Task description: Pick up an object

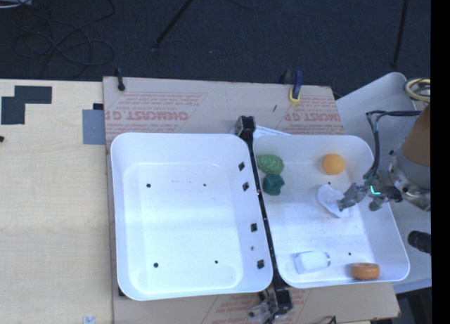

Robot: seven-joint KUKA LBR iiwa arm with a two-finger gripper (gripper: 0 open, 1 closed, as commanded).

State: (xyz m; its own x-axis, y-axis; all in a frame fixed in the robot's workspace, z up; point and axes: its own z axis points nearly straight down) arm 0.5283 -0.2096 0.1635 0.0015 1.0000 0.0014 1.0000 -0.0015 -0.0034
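Observation:
In the right bin [383,242], my gripper [365,202] hangs low near the right wall, open, with nothing between its fingers. Its left finger [349,197] sits against the right edge of a small white object [328,197] lying on the bin floor. Up-left of the gripper rests an orange ball [333,164]. A light green lump [270,164] and a dark teal lump [273,184] lie by the divider. A white block [311,261] and an orange disc-like piece [365,270] lie near the front wall.
The left bin [133,175] stands beside the right one, with a black hinge strip [254,203] between them. Both bins sit on a cardboard sheet [183,108]. A blue and yellow clamp [296,88] grips the cardboard's far edge.

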